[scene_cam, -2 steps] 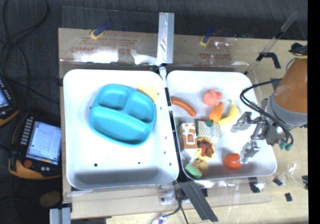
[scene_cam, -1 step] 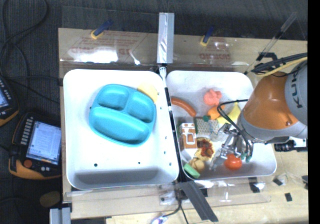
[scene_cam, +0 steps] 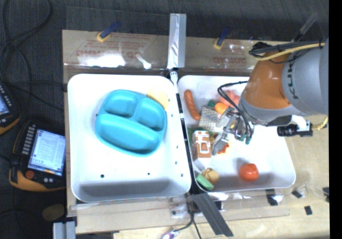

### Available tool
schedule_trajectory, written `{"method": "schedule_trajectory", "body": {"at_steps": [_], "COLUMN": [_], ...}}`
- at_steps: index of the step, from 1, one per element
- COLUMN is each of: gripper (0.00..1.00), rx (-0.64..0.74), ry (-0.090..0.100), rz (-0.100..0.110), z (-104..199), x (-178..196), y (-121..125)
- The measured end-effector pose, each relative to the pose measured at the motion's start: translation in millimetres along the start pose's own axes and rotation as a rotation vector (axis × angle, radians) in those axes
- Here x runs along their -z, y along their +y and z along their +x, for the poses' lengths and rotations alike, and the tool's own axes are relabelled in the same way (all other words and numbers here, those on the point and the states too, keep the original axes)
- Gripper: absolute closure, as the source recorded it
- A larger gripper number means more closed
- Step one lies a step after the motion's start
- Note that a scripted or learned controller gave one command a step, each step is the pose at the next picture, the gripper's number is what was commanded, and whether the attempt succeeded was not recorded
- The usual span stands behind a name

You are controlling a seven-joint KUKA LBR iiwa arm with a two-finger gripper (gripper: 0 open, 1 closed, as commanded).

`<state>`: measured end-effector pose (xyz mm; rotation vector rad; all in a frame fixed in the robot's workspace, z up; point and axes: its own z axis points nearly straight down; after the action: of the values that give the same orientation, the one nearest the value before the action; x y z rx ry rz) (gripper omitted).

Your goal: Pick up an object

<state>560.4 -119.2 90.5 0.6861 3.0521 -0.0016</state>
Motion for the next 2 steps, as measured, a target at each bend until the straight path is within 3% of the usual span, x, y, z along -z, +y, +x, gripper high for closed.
{"method": "schedule_trajectory", "body": {"at_steps": [1,2], "gripper": [0.00,0.00], "rx": [-0.662,-0.717], "ry": [-0.001,-0.001], "rz": [0.005,0.006], "z": [-70,-65], "x": [-2,-2], "y": [43,-22]}}
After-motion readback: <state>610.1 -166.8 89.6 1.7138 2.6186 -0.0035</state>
